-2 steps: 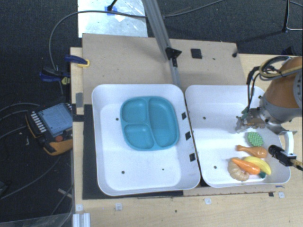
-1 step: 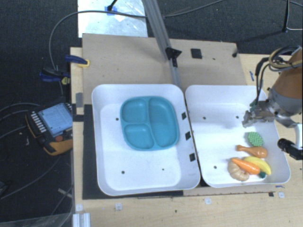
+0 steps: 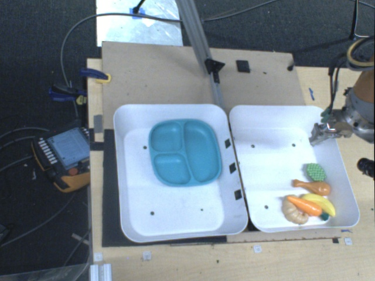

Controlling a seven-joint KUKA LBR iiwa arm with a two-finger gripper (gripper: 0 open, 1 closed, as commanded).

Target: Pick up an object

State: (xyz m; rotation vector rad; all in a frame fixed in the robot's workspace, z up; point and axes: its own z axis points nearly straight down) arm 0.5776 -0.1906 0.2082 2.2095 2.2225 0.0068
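Note:
In the right bin (image 3: 275,157), near its front right corner, lies a cluster of toy foods: a green round piece (image 3: 315,171), a brown drumstick (image 3: 313,186), a yellow banana (image 3: 321,204), an orange carrot (image 3: 304,205) and a tan lump (image 3: 294,213). My gripper (image 3: 321,132) hangs at the right bin's right rim, above and behind the cluster, apart from it. Nothing shows between its fingers. The arm comes in from the right edge.
The left bin (image 3: 135,215) holds a blue divided plate (image 3: 184,151). A grey pole (image 3: 196,34) slants over the bench behind the bins. Clamps and a handheld device (image 3: 64,154) lie off the bench at left.

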